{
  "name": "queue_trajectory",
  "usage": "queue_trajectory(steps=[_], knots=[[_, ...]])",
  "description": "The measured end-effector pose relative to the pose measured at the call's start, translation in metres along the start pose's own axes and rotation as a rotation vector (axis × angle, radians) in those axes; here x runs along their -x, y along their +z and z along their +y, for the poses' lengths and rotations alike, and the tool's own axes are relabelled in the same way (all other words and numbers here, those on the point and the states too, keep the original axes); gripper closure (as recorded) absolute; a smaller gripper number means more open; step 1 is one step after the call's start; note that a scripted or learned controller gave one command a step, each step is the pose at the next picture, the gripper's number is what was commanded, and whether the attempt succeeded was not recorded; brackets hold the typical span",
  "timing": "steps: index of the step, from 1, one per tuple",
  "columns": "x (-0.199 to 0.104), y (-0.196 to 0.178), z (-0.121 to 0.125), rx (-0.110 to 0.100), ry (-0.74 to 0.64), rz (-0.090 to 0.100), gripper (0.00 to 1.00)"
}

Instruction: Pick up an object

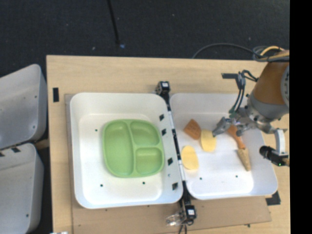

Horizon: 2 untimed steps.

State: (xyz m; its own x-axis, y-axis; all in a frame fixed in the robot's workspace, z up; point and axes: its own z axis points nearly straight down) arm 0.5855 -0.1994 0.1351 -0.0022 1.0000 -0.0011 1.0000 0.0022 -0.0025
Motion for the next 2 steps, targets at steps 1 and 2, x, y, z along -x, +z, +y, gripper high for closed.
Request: queue_trajectory(steps=[1,2], knots=[[0.001,0.034,0.001,0.004,0.005,-0.001,0.00],[0.003,0.020,0.003,0.011,0.006,-0.003,1.00]])
